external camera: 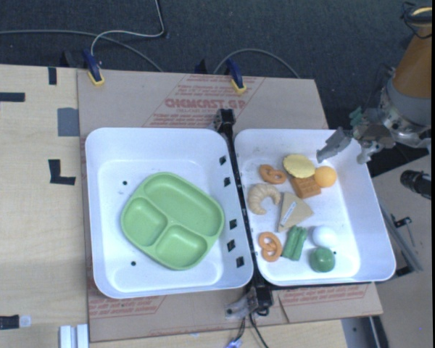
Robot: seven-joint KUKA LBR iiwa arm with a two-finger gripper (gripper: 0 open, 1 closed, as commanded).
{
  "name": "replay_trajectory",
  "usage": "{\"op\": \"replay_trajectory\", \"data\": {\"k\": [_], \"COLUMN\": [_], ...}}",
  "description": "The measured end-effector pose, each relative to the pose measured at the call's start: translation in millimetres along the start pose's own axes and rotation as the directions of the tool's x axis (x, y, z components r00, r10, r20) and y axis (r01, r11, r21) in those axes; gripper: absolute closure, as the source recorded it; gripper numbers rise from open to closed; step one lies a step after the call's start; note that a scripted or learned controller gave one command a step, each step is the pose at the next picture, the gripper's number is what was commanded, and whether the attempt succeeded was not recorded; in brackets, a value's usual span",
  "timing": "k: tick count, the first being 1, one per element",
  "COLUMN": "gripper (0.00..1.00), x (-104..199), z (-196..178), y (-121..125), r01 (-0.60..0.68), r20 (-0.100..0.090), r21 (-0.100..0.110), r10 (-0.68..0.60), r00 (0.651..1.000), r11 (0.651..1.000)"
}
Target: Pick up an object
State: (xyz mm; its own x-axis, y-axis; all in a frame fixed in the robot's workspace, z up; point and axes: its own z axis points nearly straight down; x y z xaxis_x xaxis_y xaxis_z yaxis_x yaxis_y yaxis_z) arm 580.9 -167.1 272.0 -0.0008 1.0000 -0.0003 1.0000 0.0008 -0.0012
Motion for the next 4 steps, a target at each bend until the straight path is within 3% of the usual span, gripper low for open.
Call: {"op": "replay_trajectory", "data": {"k": [1,2,3,4], "gripper": [0.00,0.00,0.00,0.00], "x": [35.7,67.2,56.7,67.3], "z": [141.7,186.0,186.4,186.7], "y": [74.8,45.7,80.5,82.2], "r01": [0.001,0.002,0.001,0.001], "r20": [-0.001,-0.001,0.000,0.000], "r21": [0.004,-0.003,-0.004,-0.003], "r10": [-0.001,-0.002,-0.001,-0.001], "r00": [1.000,1.000,1.000,1.000], "r11": [1.000,1.000,1.000,1.000]}}
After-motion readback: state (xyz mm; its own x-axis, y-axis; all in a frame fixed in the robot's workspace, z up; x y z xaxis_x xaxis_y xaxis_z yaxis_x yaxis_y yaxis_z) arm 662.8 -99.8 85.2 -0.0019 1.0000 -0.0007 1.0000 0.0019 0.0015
